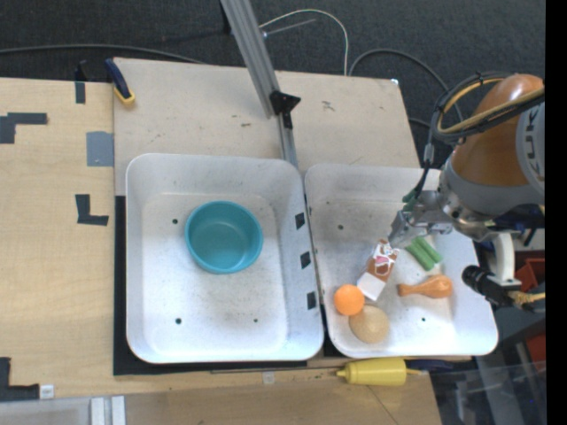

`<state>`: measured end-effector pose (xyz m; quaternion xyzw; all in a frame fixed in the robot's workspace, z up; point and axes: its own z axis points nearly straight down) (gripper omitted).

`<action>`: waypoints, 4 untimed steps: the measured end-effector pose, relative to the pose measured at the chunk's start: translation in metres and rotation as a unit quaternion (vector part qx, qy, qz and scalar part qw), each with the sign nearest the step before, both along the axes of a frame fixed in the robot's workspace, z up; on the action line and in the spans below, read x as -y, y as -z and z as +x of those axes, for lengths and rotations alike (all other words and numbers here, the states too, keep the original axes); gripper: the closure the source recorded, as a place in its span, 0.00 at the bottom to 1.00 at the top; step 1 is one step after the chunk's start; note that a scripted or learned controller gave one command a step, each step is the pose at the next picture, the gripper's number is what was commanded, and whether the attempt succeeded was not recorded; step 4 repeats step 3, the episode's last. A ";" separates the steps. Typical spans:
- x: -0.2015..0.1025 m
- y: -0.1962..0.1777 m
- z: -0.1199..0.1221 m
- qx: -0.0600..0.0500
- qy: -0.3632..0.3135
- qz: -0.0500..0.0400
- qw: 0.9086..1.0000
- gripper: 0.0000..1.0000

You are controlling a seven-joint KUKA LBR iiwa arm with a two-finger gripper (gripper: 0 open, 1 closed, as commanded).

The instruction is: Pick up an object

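Note:
The right bin holds a small red and white carton, a green piece, an orange ball, a tan rounded lump and an orange drumstick-shaped toy. My gripper hangs over the right half of this bin, just above and between the carton and the green piece. The wrist hides its tips, and nothing shows held in it.
A teal bowl sits in the left bin. A yellow bottle lies on the bench just outside the right bin's front rim. A grey metal pole slants down to the bins' shared wall at the back.

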<state>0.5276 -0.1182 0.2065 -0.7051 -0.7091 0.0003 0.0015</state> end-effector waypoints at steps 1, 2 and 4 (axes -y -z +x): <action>-0.049 -0.012 0.007 0.001 -0.001 0.000 1.000 1.00; -0.104 -0.022 0.005 0.000 -0.001 0.000 1.000 1.00; -0.159 -0.013 0.003 -0.001 -0.001 0.000 1.000 1.00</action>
